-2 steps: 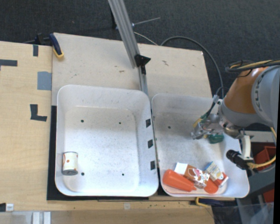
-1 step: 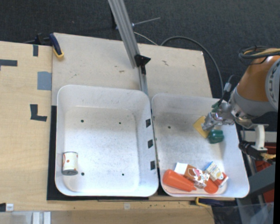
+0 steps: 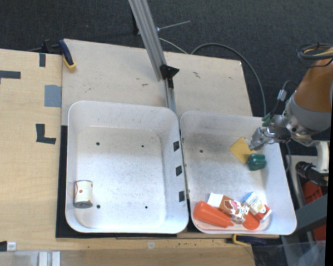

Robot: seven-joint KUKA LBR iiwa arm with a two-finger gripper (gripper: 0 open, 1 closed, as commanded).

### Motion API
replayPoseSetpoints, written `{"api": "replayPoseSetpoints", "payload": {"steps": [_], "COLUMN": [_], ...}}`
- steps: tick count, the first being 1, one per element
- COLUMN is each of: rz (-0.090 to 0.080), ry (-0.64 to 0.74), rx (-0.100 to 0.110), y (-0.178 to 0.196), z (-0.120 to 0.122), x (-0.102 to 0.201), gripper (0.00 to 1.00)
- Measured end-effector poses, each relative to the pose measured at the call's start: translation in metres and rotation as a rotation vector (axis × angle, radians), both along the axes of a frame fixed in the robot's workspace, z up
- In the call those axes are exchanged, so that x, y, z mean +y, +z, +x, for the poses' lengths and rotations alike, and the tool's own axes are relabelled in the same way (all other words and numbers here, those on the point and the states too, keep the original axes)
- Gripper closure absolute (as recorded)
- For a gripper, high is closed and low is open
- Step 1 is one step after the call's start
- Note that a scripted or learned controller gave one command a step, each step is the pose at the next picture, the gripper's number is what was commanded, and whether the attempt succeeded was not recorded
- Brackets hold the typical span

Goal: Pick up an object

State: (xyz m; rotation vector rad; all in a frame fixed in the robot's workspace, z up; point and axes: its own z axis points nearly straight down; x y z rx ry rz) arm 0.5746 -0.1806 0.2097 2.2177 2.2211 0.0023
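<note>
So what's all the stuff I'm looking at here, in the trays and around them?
bins: 2, white, side by side on the bench
can: 1, white with orange label, left bin, near-left corner
yellow block: 1, yellow, right bin, far right
green knob: 1, dark green, touching the block
carrot: 1, orange, right bin, near edge
packets: a small heap, red, white, blue, beside the carrot
clamp: 1, blue and yellow, bench's far-left corner
arm: 1, grey and orange, from right
pincer: 1, grey, above the block

Scuffed white plastic bins (image 3: 126,113), wooden bench (image 3: 20,166)
</note>
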Motion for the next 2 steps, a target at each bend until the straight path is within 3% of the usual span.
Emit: {"api": "replayPoseSetpoints", "payload": {"steps": [1, 2], "rz": [0.0, 0.003], "ry": [-0.001, 0.005], "rx": [0.004, 0.004], "y": [-0.003, 0.01], "z": [0.0, -0.009], "x": [0.0, 0.05], "gripper": [1.0, 1.0]}}
